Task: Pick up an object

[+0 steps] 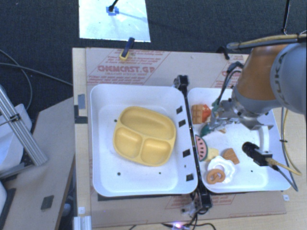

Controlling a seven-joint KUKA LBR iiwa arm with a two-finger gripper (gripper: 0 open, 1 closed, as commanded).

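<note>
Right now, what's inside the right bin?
In the right bin: a waffle piece, watermelon slice, fried egg with a pretzel on it, and a toast bit. The arm covers the bin's far right part.

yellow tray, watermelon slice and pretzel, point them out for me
yellow tray (pixel 144 134): camera view, on the ridge between its compartments.
watermelon slice (pixel 201 147): camera view, on its red flesh.
pretzel (pixel 215 177): camera view, on its brown loop.

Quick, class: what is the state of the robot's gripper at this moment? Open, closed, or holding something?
Gripper: low in the right bin, beside the orange toy; open or shut cannot be told.
</note>
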